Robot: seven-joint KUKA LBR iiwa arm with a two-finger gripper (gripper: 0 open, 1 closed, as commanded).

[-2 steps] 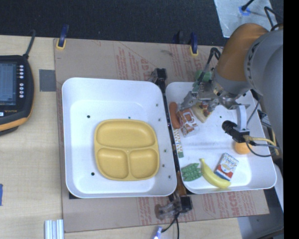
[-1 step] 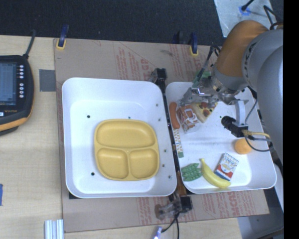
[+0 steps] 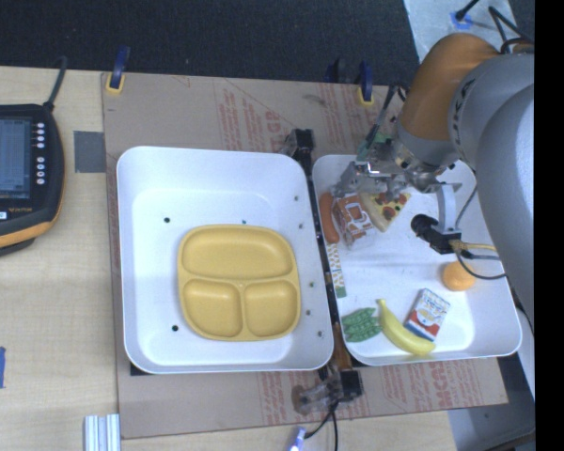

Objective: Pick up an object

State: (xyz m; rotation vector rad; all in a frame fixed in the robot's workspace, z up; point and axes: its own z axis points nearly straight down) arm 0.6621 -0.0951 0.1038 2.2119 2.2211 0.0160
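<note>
Bins sat side by side on the bench, and I took the right bin (image 3: pixel 493 346) as my landmark. From my remote seat I saw the gripper (image 3: pixel 381 178) lowered over that bin's far-left corner, the grey arm (image 3: pixel 493 111) with its orange band (image 3: pixel 442 69) reaching in above the bin's far edge. I could not tell how the gripper's hand stood, since the wrist hid it. Just under it, in the same far-left part of the bin, lay a brown-and-white carton (image 3: pixel 354 220), with a hot dog (image 3: pixel 329 216) touching its left side along the bin's left wall and a pizza slice (image 3: pixel 388 210) just to its right. Whether the gripper touched any of them I could not say. Near the bin's right wall sat an orange (image 3: pixel 457 276). Along the near edge lay a banana (image 3: pixel 401 330), a green vegetable piece (image 3: pixel 360 324) just left of it, and a small box (image 3: pixel 428 314) touching its right. Left of my landmark, the left bin (image 3: pixel 141 252) held a yellow divided tray (image 3: pixel 238 281).
</note>
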